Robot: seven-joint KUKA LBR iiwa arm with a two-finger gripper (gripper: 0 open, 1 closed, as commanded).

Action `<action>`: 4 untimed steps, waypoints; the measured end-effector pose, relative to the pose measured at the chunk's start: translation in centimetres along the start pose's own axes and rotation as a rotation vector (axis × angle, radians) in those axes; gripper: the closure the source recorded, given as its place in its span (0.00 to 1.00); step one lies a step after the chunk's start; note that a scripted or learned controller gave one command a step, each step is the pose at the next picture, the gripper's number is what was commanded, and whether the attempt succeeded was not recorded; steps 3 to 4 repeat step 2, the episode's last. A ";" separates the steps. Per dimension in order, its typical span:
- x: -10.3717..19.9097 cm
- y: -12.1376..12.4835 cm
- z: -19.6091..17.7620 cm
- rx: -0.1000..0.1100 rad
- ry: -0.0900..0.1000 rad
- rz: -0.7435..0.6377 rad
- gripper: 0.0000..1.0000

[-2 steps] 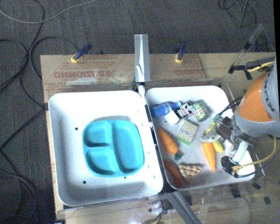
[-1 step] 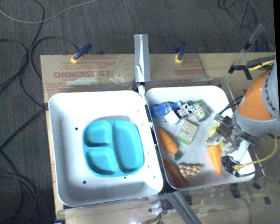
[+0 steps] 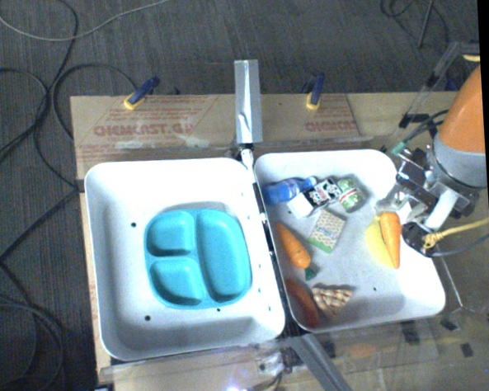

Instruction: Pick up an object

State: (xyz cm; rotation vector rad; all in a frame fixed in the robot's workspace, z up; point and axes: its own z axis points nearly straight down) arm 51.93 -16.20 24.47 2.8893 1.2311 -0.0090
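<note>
The right bin (image 3: 416, 300) holds several small objects. An orange carrot-shaped piece (image 3: 390, 234) lies against a yellow banana-like piece (image 3: 375, 245) near the bin's right wall. A second orange carrot (image 3: 293, 245) lies on the left side, with a brown piece (image 3: 302, 303) and a tan ridged object (image 3: 332, 297) below it. A blue bottle (image 3: 282, 190), a dark printed packet (image 3: 333, 192) and a pale green packet (image 3: 327, 230) sit toward the back. My gripper (image 3: 414, 215) hangs over the bin's right rim, just right of the orange piece, with nothing visibly held.
The left bin (image 3: 120, 322) carries a blue divided tray (image 3: 199, 255). A metal post (image 3: 247, 99) rises behind the joint between the bins. Two clamps (image 3: 141, 92) (image 3: 313, 91) hold the cardboard backing. Cables trail across the dark floor at the left and top.
</note>
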 end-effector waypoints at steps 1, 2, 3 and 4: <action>1.8 0.3 0.3 0.002 -0.001 0.023 1.00; 3.7 1.8 1.3 0.001 -0.002 0.034 1.00; 3.7 1.8 1.3 0.001 -0.002 0.034 1.00; 3.7 1.8 1.3 0.001 -0.002 0.034 1.00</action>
